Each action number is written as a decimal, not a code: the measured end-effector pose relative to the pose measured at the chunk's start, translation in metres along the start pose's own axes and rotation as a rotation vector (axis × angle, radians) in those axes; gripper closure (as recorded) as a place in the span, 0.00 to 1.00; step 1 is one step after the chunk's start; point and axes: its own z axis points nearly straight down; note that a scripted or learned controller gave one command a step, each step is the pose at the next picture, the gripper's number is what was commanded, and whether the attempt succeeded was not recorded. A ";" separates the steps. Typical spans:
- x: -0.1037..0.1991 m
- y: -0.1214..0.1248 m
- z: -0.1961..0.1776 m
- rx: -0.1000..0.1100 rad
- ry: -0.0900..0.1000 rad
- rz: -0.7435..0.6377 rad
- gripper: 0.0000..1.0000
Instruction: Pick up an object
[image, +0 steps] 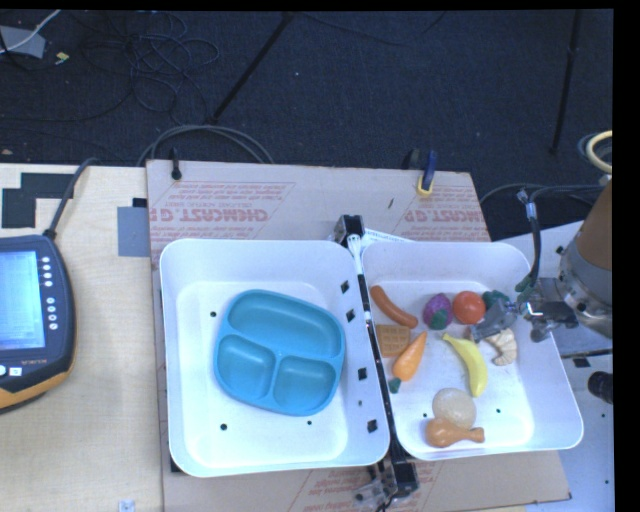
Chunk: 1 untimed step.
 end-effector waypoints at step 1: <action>0.067 -0.033 0.143 0.004 0.003 -0.003 0.00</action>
